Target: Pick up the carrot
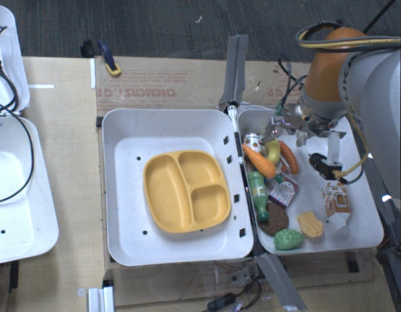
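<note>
Carrot (pixel 260 161) lies slantwise at the right bin's (pixel 372 229) 10 o'clock, wedged beside a green bottle (pixel 257 195) and a sausage (pixel 289 156), so it needs a top-down grab; gripper (pixel 286 125) hovers at its 1 o'clock, finger state can't tell.

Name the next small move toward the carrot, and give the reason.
Probably shift the pincer toward the bin's left wall and lower it onto the carrot. The carrot lies slantwise in the right bin, beside the green bottle, with the pincer hanging up and to its right.
</note>
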You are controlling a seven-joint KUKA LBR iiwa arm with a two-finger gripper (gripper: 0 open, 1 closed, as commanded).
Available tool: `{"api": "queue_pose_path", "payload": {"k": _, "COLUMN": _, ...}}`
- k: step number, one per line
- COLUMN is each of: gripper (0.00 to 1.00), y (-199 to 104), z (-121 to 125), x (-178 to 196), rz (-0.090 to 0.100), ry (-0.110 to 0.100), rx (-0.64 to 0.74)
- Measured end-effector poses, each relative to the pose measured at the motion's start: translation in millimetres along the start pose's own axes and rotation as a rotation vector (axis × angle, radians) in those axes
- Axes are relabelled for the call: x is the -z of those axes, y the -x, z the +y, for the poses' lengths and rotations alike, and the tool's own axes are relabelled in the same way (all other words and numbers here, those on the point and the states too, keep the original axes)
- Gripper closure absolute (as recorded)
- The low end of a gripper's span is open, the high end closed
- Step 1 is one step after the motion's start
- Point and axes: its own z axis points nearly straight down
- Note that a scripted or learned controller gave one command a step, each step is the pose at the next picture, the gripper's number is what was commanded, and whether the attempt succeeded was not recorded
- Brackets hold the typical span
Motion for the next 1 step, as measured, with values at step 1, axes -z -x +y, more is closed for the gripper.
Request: {"api": "queue_pose_path", "payload": {"k": 1, "gripper": 0.0, "y": 0.8, "z": -4.1, "x": -2.6, "rz": -0.003, "ry": 0.015, "rx": 0.054}}
